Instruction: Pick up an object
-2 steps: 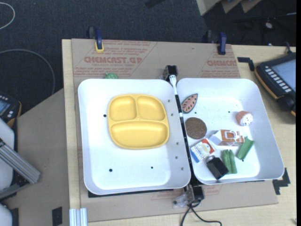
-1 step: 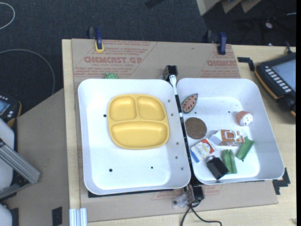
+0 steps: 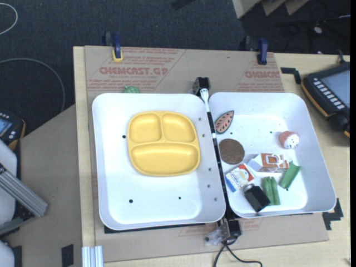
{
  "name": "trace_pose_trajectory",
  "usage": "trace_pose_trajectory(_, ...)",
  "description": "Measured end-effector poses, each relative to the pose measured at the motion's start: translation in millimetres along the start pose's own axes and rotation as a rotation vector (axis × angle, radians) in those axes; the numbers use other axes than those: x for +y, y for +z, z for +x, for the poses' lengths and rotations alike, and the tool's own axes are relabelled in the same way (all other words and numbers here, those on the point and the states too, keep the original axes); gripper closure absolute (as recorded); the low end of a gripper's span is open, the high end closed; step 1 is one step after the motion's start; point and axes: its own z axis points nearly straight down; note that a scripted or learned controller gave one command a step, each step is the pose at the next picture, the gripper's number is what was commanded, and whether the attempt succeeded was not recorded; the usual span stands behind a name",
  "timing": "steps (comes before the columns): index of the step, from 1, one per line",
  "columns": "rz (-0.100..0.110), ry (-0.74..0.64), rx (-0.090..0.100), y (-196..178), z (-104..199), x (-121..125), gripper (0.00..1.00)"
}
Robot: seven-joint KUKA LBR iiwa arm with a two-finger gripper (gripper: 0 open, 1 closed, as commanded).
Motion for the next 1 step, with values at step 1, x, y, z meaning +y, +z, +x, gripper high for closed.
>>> trace_pose_trajectory(1, 0.009, 0.001, 0.004, 5.1, 0.4, -0.2, 0.00)
